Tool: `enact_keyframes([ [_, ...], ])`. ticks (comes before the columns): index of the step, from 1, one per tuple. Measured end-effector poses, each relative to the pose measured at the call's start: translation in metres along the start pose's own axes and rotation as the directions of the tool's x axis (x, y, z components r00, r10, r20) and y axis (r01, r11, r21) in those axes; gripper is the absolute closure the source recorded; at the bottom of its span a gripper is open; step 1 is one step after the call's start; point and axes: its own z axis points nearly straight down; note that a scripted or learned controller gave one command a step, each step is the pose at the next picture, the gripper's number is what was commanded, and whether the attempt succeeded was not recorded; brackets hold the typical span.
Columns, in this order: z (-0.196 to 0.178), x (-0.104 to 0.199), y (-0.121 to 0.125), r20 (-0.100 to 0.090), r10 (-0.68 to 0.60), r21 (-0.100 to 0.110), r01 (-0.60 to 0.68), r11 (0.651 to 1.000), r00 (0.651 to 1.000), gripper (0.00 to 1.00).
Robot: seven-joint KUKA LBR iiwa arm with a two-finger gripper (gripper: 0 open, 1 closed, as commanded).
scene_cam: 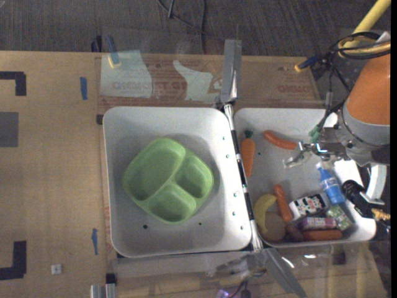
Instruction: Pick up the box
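Note:
The box (308, 205) is small, white and black with a red patch, and lies flat in the right bin (267, 121) near its front right corner. My gripper (296, 153) hangs over the middle of that bin, behind and a little left of the box and well apart from it. Its fingers point left and look open, with nothing between them. The grey arm with the orange band (371, 98) comes in from the right.
Around the box lie a blue-capped bottle (329, 188), a banana (265, 207), an orange sausage (283, 202), a colourful packet (319, 222) and a red sausage (322, 234). A carrot (248, 156) lies by the divider. The left bin (118, 129) holds a green divided plate (169, 179).

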Motion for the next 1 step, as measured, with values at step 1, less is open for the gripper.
enact_keyframes([
  [1,0.1539,-0.0505,-0.0164,0.002,-0.128,-0.008,0.128,0.992,0.992,0.00],
])
